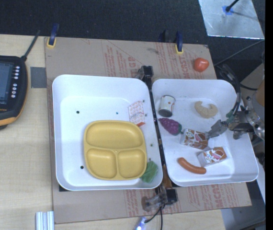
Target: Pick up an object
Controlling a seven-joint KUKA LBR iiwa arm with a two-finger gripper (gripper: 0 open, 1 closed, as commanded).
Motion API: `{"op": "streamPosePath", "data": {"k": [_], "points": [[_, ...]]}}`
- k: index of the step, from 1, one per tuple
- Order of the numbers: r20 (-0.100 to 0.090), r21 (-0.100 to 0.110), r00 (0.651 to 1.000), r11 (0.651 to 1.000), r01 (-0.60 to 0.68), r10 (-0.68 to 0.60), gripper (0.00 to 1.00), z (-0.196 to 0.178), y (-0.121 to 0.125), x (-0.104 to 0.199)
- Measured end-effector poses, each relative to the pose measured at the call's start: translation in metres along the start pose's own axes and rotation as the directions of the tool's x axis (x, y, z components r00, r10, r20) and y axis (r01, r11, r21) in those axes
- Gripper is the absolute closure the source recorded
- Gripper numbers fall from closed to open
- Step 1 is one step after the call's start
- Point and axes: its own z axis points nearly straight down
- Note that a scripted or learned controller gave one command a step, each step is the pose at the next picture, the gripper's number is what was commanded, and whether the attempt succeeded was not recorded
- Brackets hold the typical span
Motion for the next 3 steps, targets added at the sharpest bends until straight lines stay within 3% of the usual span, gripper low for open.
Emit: {"op": "streamPosePath", "data": {"k": [1, 2, 3], "points": [[0.002, 0.001, 1.000, 1.000, 0.002, -0.002, 0.00, 0.078, 0.076, 0.030], [0.000, -0.004, 1.000, 1.000, 0.000, 0.000, 0.00, 0.114, 0.044, -0.021], [0.001, -0.001, 1.000, 1.000, 0.002, -0.002, 0.00, 0.116, 0.081, -0.006]]}}
